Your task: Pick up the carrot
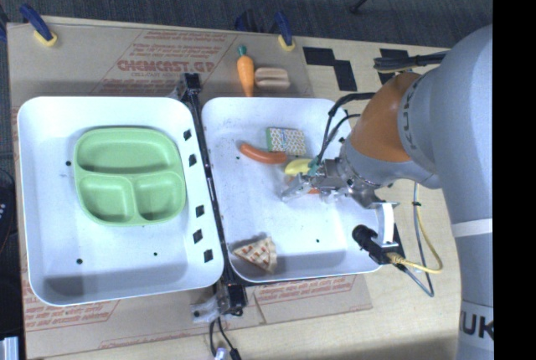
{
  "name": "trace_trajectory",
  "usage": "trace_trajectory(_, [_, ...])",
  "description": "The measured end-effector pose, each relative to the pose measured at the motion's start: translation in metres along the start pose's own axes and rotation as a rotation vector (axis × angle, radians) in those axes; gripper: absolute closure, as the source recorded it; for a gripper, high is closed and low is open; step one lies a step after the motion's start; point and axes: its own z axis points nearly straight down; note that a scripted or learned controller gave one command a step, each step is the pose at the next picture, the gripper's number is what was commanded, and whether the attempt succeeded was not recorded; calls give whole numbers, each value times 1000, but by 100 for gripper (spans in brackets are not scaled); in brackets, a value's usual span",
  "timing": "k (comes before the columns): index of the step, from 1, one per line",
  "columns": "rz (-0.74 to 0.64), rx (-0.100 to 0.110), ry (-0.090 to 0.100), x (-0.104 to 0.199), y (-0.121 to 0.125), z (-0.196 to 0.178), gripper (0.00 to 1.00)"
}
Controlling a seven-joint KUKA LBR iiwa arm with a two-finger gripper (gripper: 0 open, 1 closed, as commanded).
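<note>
Camera view: carrot on bench, behind bins.

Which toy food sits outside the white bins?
The carrot and the little bun, on the cardboard above the right bin. The other foods lie inside it.

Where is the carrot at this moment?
The carrot lies on the cardboard outside both bins, just beyond the far rim of the right bin, with a small hot dog bun right beside it.
</note>
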Motion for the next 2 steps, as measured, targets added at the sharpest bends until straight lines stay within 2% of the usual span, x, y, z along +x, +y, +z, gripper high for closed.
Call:
trace_trajectory(1, [160, 0, 0, -2, 37, 0, 0])
trace_trajectory(2, [348, 1, 0, 75, 90, 0, 0])
